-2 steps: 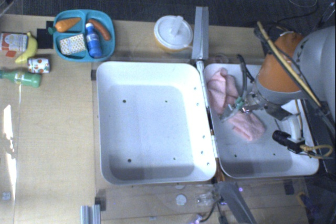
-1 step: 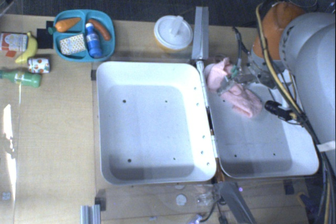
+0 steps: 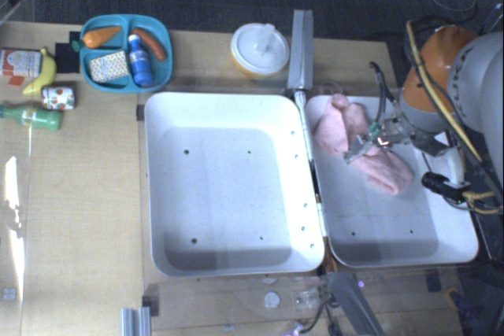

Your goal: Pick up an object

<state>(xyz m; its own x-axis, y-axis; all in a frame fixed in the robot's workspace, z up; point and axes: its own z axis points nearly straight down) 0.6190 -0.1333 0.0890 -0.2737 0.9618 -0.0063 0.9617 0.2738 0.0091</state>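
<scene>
Two pink cloths point(image 3: 350, 139) are seen in the right bin point(image 3: 402, 244), under the gripper point(image 3: 368, 145). Whether the gripper is spread or pressed together cannot be told. Soft fabric could be missed or dropped if only a fold is caught.

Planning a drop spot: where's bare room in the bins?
The left bin has a bare floor from wall to wall. In the right bin, the front strip is free, bordered by the near wall and the pink object. Its back half is crowded: pink object plus gripper.
</scene>
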